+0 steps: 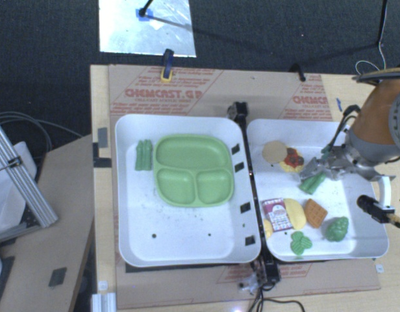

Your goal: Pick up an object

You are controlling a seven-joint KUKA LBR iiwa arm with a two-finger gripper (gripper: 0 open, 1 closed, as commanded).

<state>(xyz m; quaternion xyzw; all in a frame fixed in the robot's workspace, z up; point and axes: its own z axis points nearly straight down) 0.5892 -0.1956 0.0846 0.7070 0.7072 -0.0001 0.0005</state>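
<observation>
Nearest us lies a green leafy toy (300, 243), while our gripper (319, 171) sits low in the right bin (369, 249), its grip unreadable, touching a green cylinder (312, 184) we judge light, stiff, slippery, best pinched mid-length.

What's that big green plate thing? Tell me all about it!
It is a light green divided plate, plastic by the look of it, with rounded corners. It has three compartments: one wide one at the back and two smaller ones in front. It lies flat in the left white bin, right side up. A small green ribbed piece lies apart beside it.
</observation>
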